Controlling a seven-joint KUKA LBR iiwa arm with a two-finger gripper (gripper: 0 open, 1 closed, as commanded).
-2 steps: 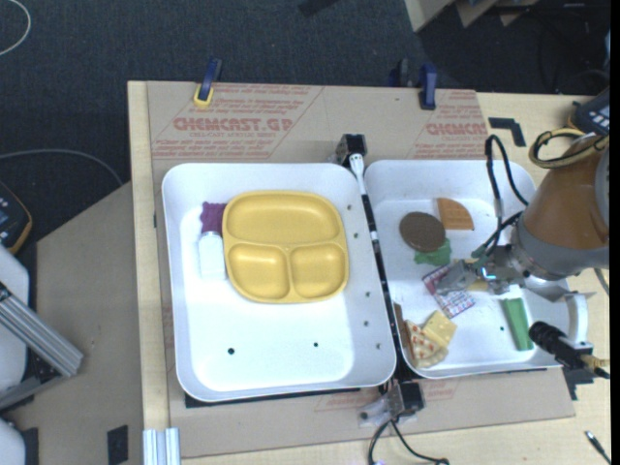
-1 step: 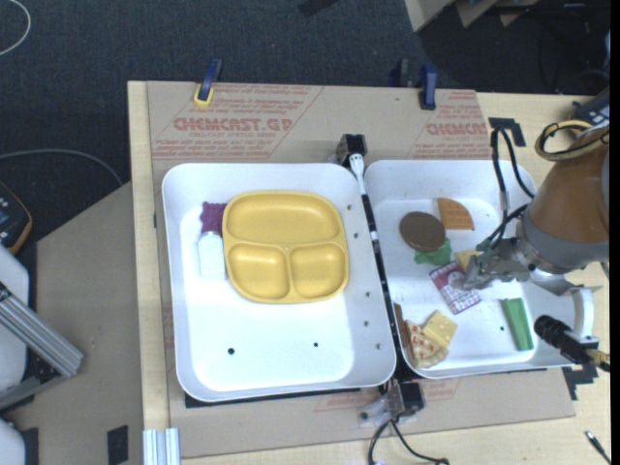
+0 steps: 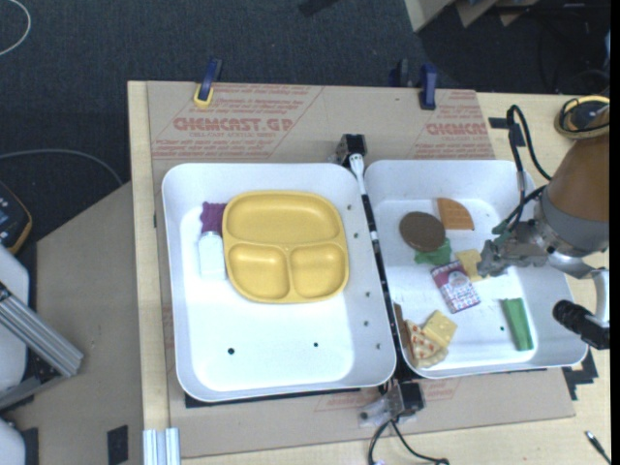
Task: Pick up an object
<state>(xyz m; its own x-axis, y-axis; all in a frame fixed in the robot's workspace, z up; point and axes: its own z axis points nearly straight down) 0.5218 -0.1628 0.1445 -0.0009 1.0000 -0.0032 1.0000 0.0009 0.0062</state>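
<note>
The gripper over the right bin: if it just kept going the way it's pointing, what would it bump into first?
Probably the small yellow block right at the tip of the gripper, which points left and down into the right bin. Height is unclear from above.

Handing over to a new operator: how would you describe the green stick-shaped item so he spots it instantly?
Look in the right bin, at its near right corner below the gripper. The green bar lies there alone, long and narrow, the only plain green stick among flatter, rounder food pieces.

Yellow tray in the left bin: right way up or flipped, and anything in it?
Right way up and empty: the yellow tray shows its three hollow compartments facing the camera, all bare, in the left bin.
</note>
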